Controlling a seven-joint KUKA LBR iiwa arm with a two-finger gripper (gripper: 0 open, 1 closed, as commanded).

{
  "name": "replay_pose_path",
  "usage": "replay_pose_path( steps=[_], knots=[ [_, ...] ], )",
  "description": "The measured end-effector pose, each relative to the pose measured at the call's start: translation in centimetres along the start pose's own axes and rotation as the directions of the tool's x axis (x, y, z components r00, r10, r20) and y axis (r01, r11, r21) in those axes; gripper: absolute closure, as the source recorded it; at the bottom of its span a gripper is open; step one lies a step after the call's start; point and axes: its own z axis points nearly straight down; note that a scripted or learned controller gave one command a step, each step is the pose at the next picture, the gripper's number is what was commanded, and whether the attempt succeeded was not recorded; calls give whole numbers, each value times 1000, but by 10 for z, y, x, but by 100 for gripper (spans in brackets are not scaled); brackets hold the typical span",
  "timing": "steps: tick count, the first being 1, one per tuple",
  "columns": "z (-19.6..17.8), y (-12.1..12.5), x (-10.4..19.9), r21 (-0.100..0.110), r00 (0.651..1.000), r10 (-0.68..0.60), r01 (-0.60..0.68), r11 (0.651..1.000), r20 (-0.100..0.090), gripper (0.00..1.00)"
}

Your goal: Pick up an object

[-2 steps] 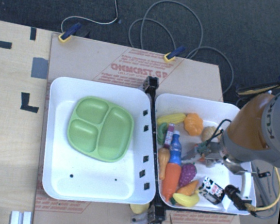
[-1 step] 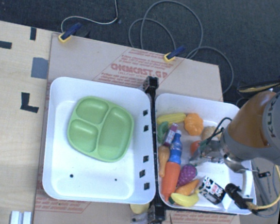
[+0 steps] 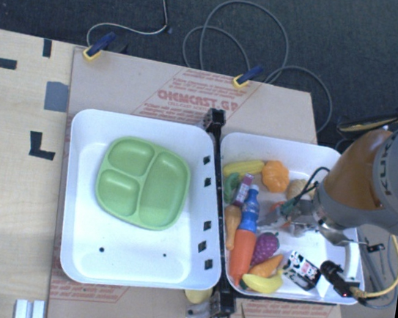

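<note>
The right bin (image 3: 325,303) holds a heap of toy food. In it lie an orange fruit (image 3: 274,175), a yellow banana (image 3: 243,167), a blue bottle (image 3: 250,207), an orange-red carrot (image 3: 242,251), purple grapes (image 3: 266,244), a second banana (image 3: 262,282) and a black-and-white packet (image 3: 302,270). My gripper (image 3: 290,210) is down in this bin, just right of the blue bottle and above the grapes. The arm's grey body and orange band (image 3: 356,171) cover the bin's right part.
The left bin (image 3: 71,246) holds a green divided plate (image 3: 144,182). A black divider with clips (image 3: 212,194) runs between the bins. Cables (image 3: 241,27) lie on the dark floor beyond the cardboard. A yellow-tipped cable (image 3: 368,291) loops by the bin's right rim.
</note>
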Motion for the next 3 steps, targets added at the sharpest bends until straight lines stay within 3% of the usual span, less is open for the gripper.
replay_pose_path(
  steps=[1, 2, 3],
  knots=[
    [11, 62, 30, 8, 1000, -7, 7, 1000, -7, 0],
    [0, 61, 29, 4, 1000, -4, 4, 1000, -7, 100],
    [-93, 71, 92, 2, 1000, -11, 11, 1000, -13, 100]
  ],
)
